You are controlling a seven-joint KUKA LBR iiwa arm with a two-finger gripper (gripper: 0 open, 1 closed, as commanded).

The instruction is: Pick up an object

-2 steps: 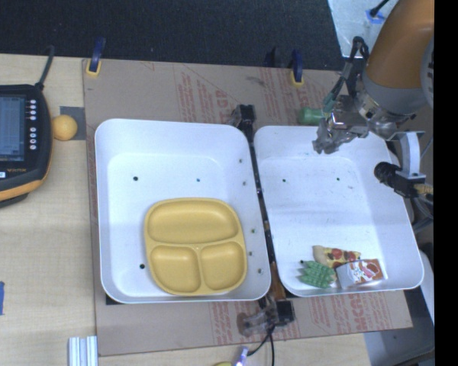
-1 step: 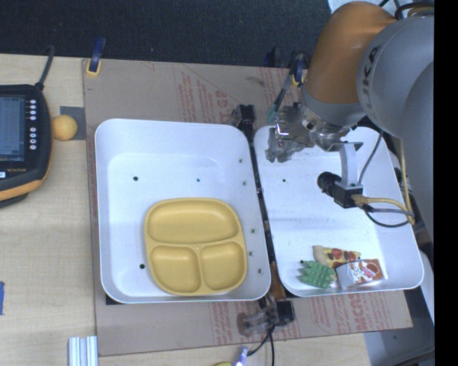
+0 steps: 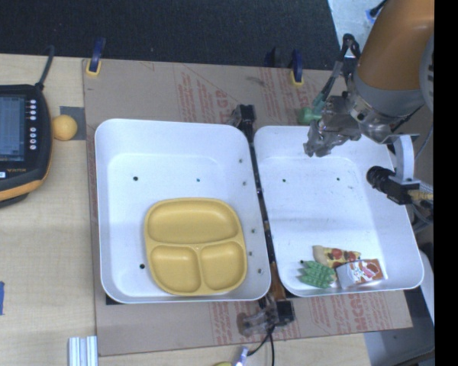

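Observation:
My gripper [image 3: 317, 146] hangs over the far left part of the right bin [image 3: 389, 204], near its back rim, with nothing seen in it. Three small things lie together in that bin's near right corner: a toy pizza slice [image 3: 335, 255], a green leafy piece [image 3: 316, 274] and a white and red packet [image 3: 361, 272]. They are well apart from the gripper, toward the front. A yellow divided plate [image 3: 195, 244] lies in the near half of the left bin [image 3: 122, 166].
A teach pendant [image 3: 11, 143] sits at the left edge of the bench, with a yellow ball [image 3: 64, 126] beside it. Blue clamps [image 3: 97, 54] hold the brown board at the back. A black fitting [image 3: 245, 116] stands between the bins at the far end.

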